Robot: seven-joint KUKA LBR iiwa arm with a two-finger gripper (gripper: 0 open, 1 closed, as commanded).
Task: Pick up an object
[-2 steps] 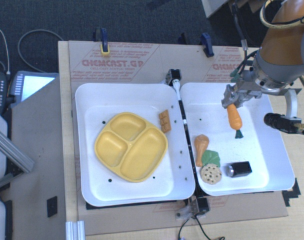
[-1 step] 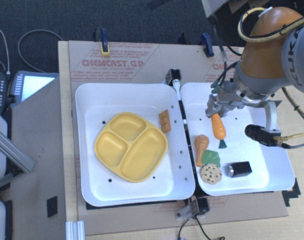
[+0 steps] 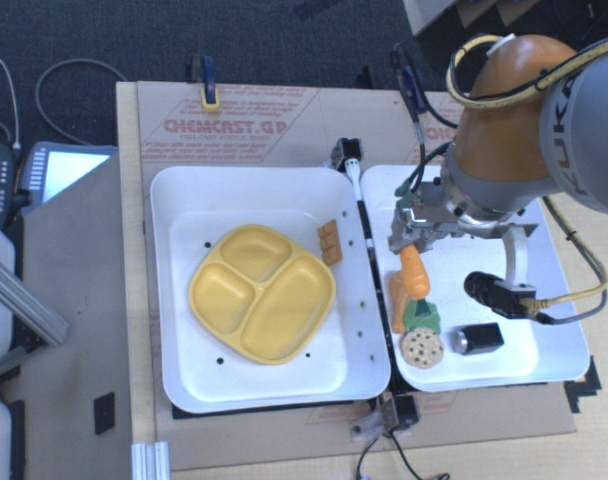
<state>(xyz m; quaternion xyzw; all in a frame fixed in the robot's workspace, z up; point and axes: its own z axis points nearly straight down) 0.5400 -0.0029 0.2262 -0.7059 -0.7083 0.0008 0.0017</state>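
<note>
Right white plastic bin [image 3: 554, 358]: orange toy carrot [image 3: 414, 271], green toy piece [image 3: 421, 315], round speckled cookie [image 3: 421, 348], dark cylinder [image 3: 479, 338]. Left white bin [image 3: 174, 268]: yellow divided plate [image 3: 262, 293]. Two-finger gripper [image 3: 412, 230] sits just above the carrot; grip state I cannot tell. I'd centre over the carrot's body, clear of the bin divider, before descending
</note>
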